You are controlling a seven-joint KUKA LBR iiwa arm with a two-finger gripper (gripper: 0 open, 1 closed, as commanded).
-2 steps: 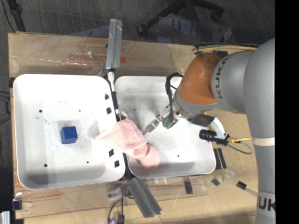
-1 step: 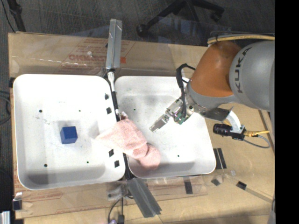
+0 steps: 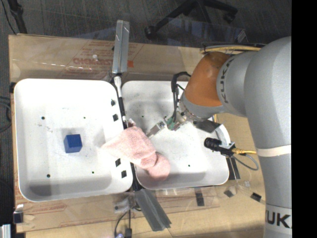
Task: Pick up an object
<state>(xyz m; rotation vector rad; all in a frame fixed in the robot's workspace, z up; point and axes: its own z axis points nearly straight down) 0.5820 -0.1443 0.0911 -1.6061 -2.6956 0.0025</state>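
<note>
Claw over the right bin, pink cloth draped across the divide.

The grey arm's claw [image 3: 161, 127] hangs low in the right shallow white bin [image 3: 218, 175], at about ten o'clock of its floor, its state impossible to tell and nothing visibly pinched. A crumpled pink cloth [image 3: 138, 150] lies just beside it at seven o'clock, straddling both bins' shared rims. A small blue cube [image 3: 73, 143] sits well apart in the left shallow white bin [image 3: 29, 182] on the counter [image 3: 59, 53].

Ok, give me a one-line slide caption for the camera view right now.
Arm's gripper over the right bin, beside a pink cloth draped across the divider; blue cube in the left bin.
</note>
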